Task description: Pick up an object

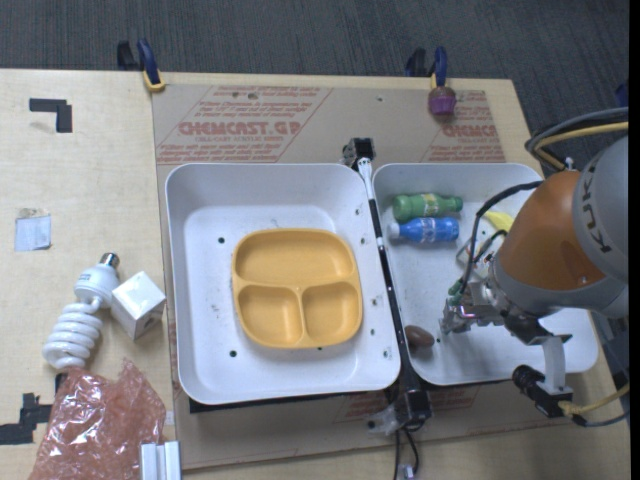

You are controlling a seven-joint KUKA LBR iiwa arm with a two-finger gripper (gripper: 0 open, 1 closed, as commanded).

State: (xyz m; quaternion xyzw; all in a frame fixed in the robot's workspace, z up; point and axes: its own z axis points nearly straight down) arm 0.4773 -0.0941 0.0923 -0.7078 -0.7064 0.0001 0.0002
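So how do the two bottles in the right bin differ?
The green bottle lies nearer the bin's far wall, the blue bottle just below it in the view. They differ in colour: one green, one blue with a white label. The green one looks slightly longer. Both lie on their sides, roughly parallel and close together.

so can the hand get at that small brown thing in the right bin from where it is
Probably yes. The hand hangs in the right bin just beside the small brown thing, with bare floor between them. The near wall may crowd it.
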